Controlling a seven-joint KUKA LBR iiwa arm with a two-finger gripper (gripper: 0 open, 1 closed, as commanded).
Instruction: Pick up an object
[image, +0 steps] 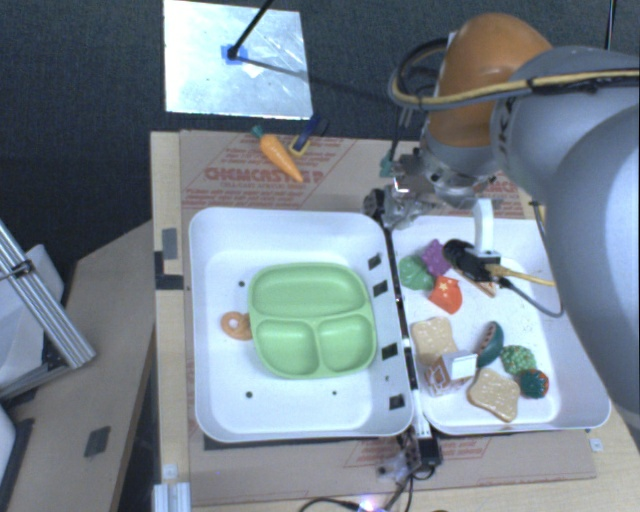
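**A:** Where is the gripper (400, 205)?

**B:** Above the far end of the divider between the two bins, under the orange band (480, 70). How it is set, I cannot tell (the wrist hides it).

**A:** And the pickable objects?

**B:** All toy food in the right bin (575, 400): a purple piece (436, 256) beside a green one (415, 272), a red piece (446, 295) just below them, two toast slices (432, 337) (494, 393), a dark broccoli-like lump (518, 358).

**A:** The left bin (215, 300)?

**B:** A green divided tray (310, 318), with a small orange ring (236, 325) touching its left edge. A toy carrot (280, 157) lies on the cardboard behind the bins.
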